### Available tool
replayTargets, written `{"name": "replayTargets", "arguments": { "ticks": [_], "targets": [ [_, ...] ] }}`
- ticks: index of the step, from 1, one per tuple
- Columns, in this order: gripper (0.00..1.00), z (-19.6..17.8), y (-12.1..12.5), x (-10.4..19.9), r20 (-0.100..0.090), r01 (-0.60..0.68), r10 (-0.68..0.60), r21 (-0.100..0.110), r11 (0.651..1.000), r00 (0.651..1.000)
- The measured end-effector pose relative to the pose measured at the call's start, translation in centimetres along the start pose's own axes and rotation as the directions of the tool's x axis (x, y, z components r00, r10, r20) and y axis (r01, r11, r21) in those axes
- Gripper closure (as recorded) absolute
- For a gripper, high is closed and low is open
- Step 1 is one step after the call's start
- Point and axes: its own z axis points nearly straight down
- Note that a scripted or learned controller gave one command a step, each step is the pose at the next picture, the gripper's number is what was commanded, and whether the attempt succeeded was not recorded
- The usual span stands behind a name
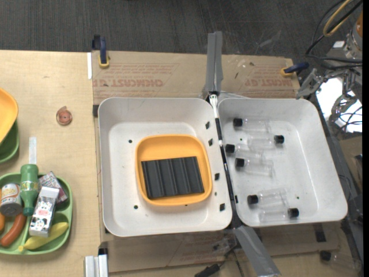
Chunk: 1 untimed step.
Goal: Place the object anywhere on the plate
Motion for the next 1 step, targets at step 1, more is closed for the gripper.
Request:
{"name": "replayTargets", "arguments": {
  "ticks": [1],
  "targets": [
    [0.00, 1.24, -0.57, 0.71, 0.000, 0.326, -0.326, 0.000, 0.945, 0.945]
  ]
}}
